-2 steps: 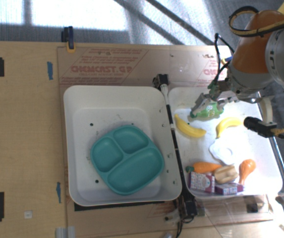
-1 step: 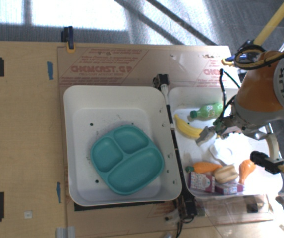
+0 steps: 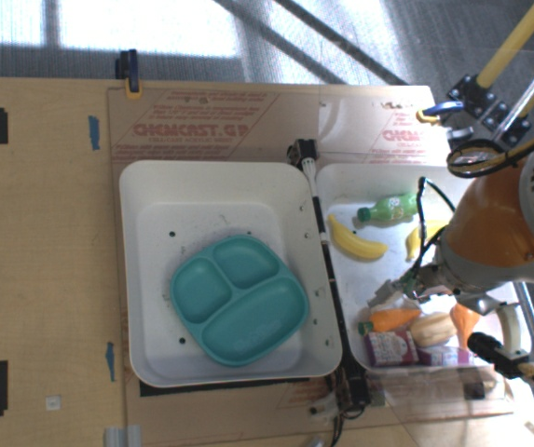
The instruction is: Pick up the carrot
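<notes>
Lies near the front edge of the right bin (image 3: 341,277): carrot (image 3: 395,319), long axis roughly parallel to that edge. Hovers just above and behind it: gripper (image 3: 406,289), reaching in from the right; finger spacing impossible to tell.

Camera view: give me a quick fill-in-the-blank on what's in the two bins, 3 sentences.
1. The teal plate lies in the ____ bin.
2. The green bottle lies just above the ____ in the right bin.
3. The carrot lies at the ____ edge of the right bin's pile, beside a bun.

Missing words: left; banana; left
</notes>
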Motion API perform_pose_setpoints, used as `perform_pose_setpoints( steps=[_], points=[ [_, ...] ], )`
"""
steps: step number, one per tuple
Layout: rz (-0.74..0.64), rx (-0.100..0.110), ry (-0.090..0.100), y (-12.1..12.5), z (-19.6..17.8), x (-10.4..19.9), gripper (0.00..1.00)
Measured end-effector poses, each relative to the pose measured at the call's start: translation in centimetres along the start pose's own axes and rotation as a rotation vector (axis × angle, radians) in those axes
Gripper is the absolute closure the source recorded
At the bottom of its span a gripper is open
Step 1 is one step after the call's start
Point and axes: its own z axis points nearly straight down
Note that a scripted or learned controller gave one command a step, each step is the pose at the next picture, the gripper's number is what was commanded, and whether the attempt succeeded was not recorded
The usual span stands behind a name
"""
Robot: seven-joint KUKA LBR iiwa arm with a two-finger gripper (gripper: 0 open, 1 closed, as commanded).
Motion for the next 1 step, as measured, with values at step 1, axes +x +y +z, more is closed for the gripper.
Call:
perform_pose_setpoints(
  steps=[1],
  points=[
    [0.147,-0.010,-0.001,-0.33,0.26,0.88,0.00]
  ],
)
